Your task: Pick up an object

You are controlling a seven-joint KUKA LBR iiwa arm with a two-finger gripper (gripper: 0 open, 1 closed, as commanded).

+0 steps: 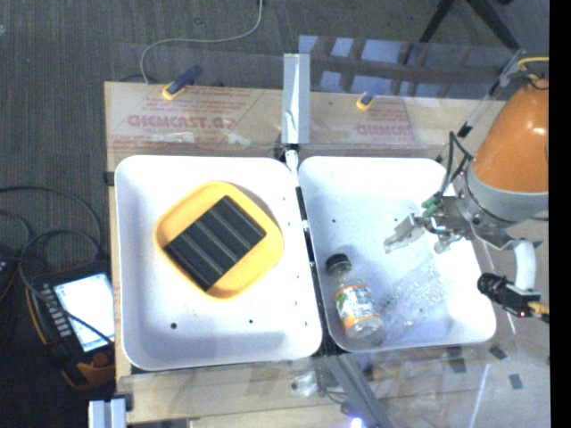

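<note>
Right now the claw [412, 232] hangs over the right bin [375, 172] with its fingers spread apart and nothing between them, so as I judge it the pick is not yet made. Just below and to its left, lying on the bin floor, is a small bottle [354, 301] with a dark cap and an orange label, close to the bin's near-left corner; beside it, almost straight under the claw, sits something clear and crinkly, perhaps a plastic wrapper [415, 291], hard to make out. Either could be the thing to take, and both lie apart from the fingers. Reaching down, the claw has open floor beneath it, but the bottle sits near the wall shared with the left bin [143, 328], which could crowd a finger. Farther left of the claw, across that wall, a yellow dish with a dark ribbed insert [220, 239] rests mid-bin with room all round. Beyond the bins, the tabletop [232, 127] shows its far edge.
</note>
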